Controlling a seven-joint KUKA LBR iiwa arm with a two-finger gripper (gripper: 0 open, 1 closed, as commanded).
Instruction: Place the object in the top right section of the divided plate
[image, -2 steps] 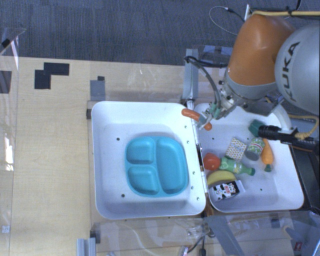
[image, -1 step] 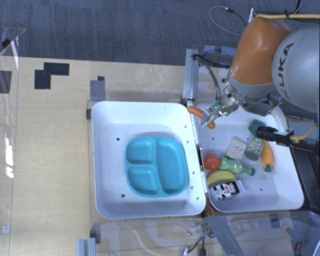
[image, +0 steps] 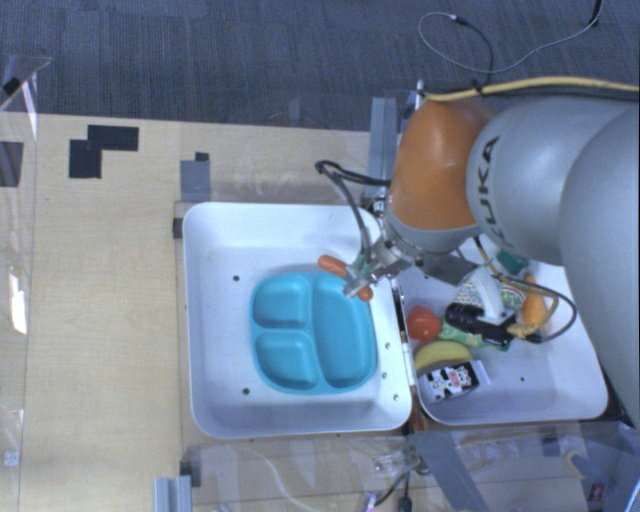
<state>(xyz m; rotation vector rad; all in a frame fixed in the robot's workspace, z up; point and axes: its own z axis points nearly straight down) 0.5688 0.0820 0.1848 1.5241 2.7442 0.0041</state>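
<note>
A light blue divided plate (image: 312, 335) lies in the left white bin (image: 215, 330), with two small sections on its left and one long section on its right. My gripper (image: 358, 279) hangs over the plate's upper right rim. It is shut on a small orange-red sausage-shaped object (image: 333, 266), whose ends stick out on both sides of the fingers. The object hovers over the plate's rim and the bin floor behind it, tilted from upper left to lower right.
The right bin (image: 560, 395) holds a red tomato (image: 423, 322), a yellow banana (image: 441, 354), a black-and-white box (image: 452, 380), an orange carrot (image: 536, 308) and a white-green packet (image: 488, 290). The arm's bulky grey and orange body covers that bin's upper part.
</note>
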